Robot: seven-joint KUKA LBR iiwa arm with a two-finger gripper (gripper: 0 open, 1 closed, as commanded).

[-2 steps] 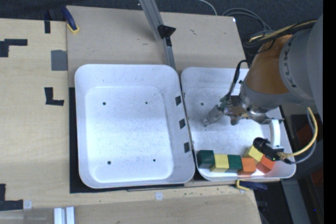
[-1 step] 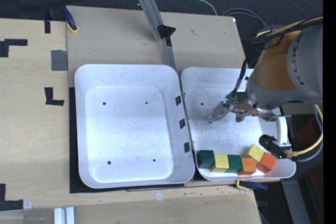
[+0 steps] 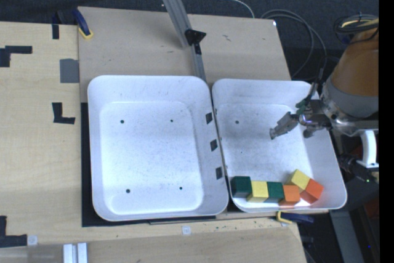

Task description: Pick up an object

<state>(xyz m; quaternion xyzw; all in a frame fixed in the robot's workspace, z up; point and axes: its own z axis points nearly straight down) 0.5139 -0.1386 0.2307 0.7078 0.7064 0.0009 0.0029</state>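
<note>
While blocks point(image 3: 277, 190) are lying in a row along the lower edge of the right bin point(image 3: 258, 95), green, yellow, green, orange, yellow, orange, the gripper point(image 3: 284, 126) is hovering above them, mid-bin, apart from them. Its grey arm point(image 3: 354, 80) is reaching in from right of frame; whether its fingers are parted I cannot tell. The left bin point(image 3: 148, 86) is sitting beside.

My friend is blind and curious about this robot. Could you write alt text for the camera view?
A grey and orange robot arm reaches in from the right, its gripper hovering over the right bin, holding nothing. A row of small coloured blocks, green, yellow and orange, lies along that bin's near edge. The left bin sits beside it on a wooden bench.
</note>
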